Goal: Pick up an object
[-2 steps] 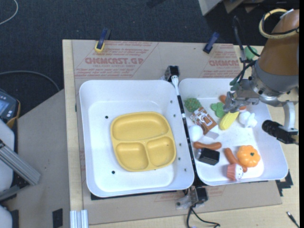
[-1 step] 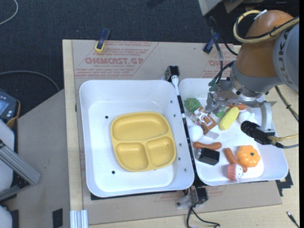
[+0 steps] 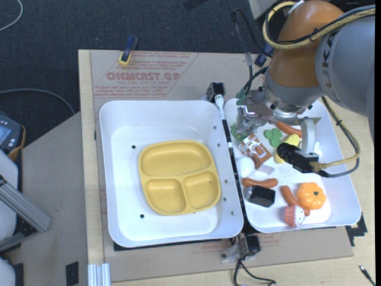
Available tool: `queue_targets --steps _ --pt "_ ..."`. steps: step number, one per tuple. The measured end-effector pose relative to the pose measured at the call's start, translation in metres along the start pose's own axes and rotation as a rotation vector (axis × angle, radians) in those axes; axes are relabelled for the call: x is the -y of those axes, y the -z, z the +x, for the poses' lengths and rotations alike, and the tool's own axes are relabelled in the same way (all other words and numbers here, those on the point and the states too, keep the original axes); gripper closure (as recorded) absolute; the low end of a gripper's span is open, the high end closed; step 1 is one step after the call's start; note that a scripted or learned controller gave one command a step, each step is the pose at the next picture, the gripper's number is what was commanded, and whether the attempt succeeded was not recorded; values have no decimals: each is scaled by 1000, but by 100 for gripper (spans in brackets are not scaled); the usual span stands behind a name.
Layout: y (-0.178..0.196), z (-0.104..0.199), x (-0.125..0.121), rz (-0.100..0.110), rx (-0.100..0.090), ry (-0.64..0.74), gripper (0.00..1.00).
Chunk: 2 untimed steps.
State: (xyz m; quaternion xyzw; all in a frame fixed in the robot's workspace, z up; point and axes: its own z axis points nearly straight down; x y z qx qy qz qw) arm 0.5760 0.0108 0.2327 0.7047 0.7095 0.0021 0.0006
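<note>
- The arm's gripper (image 3: 249,119) hangs low over the far left corner of the right bin (image 3: 348,204), just beside the wall shared with the left bin (image 3: 113,159); whether it is wide or narrow cannot be told from this angle.
- Toy food crowds the right bin: a brown-and-white packet (image 3: 257,149) and a green piece (image 3: 273,137) lie nearest the gripper, a sausage (image 3: 259,183) and a black block (image 3: 261,196) toward the near edge, a pumpkin (image 3: 311,196) at the near right.
- These pieces look light, stiff and smooth, so likely slippery; the packet's narrow sides or the sausage's middle seem the surest holds.
- Room is tight: items touch or nearly touch, and the bin wall hems in the left side.
- The left bin carries only a yellow tray (image 3: 178,176), with open floor around it.
</note>
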Motion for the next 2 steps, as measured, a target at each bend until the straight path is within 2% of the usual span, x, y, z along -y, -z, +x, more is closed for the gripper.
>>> queue_targets --steps 1,2 --pt "0 26 -5 1 1 -3 100" --pt "-19 24 -10 8 3 -7 100"
